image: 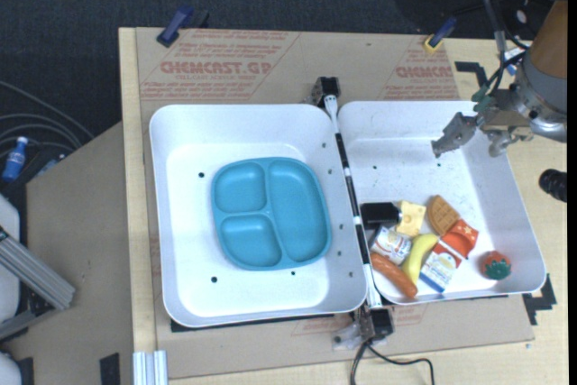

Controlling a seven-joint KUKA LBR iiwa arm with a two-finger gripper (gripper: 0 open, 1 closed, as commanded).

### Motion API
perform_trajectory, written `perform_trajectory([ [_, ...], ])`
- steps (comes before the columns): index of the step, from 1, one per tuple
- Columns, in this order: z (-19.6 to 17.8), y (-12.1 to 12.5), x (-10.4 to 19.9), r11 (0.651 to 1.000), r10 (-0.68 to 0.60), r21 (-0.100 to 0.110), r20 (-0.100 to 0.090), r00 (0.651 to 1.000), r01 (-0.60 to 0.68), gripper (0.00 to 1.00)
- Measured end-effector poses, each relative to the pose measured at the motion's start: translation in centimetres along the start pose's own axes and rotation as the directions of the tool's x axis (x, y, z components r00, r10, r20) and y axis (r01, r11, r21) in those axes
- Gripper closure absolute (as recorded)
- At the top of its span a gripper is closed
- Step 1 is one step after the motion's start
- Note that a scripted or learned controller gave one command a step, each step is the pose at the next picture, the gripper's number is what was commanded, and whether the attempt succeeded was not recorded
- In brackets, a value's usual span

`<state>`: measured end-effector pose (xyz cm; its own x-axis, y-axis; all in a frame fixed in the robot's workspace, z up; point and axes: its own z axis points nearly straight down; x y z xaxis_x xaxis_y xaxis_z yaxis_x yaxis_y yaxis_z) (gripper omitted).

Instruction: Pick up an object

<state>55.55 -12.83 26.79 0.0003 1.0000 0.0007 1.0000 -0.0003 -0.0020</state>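
Zero progress so far: gripper (471,136) hovering over right bin's (388,126) bare far end, jaws apart and holding nothing. Toy food pile (424,246) untouched at near end. Whole pick left.

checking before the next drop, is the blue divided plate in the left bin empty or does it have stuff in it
Empty. The blue plate lies flat in the left bin, all three compartments showing bare blue.

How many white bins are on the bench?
2. The left bin holds a blue plate. The right bin holds toy food piled at its near end.
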Motion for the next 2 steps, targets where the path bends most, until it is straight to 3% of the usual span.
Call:
perform_trajectory([
  [1,13.4,-6.1,-2.2,1.0,0.001,0.001,0.0,1.0,-0.001,0.0],
  [2,18.1,-0.4,-3.0,1.0,-0.001,-0.007,0.001,1.0,0.001,0.0],
])
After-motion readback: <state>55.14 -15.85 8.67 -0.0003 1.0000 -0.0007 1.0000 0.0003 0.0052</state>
